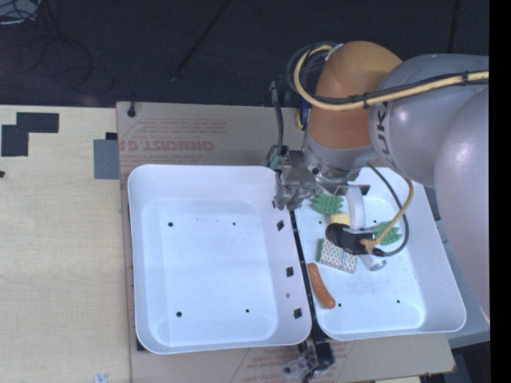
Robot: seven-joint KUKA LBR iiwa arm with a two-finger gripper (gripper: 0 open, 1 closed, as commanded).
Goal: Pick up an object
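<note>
Camera view puts your gripper point(294, 188) at the right bin's point(415, 309) upper-left corner; you can't tell its grip. Below it lies a sausage point(322, 286), with a checkered pad point(337, 255) just beyond.

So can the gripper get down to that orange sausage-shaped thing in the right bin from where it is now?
Probably yes. The orange piece lies alone on the right bin floor beside the divider, nothing on top. The gripper sits farther back, so it must travel forward.

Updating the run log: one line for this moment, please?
arm: over right bin | gripper: near divider, grasp unclear | right bin: orange stick, checkered pad, green piece | pick: unconfirmed
</note>
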